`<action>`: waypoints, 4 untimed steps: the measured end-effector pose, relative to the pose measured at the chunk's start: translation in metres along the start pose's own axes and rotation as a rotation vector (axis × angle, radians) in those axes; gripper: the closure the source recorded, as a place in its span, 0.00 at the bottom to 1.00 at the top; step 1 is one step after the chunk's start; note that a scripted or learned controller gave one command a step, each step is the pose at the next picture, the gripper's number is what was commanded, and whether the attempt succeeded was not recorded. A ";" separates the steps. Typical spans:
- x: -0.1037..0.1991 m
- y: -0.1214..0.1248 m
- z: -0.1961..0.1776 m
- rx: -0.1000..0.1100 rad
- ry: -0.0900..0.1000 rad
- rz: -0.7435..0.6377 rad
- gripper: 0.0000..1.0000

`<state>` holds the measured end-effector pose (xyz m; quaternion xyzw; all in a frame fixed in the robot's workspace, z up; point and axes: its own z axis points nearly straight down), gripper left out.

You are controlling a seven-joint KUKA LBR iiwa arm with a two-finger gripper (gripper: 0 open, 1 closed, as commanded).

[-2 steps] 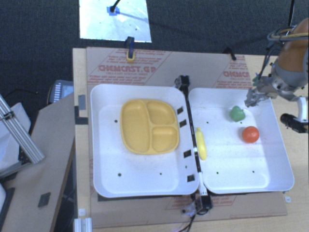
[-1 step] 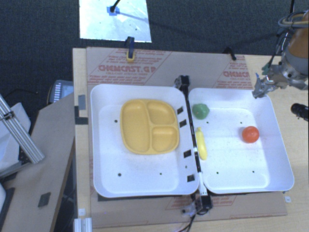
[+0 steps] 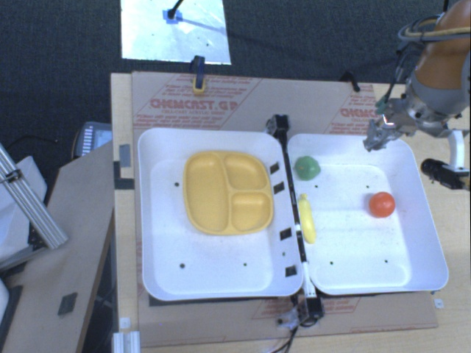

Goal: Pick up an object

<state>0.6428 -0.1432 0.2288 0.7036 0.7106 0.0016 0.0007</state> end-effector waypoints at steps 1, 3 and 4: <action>0.049 -0.009 -0.008 0.001 0.000 0.001 1.00; 0.151 -0.019 -0.012 0.003 0.000 0.001 1.00; 0.203 -0.033 -0.007 0.004 0.001 0.000 1.00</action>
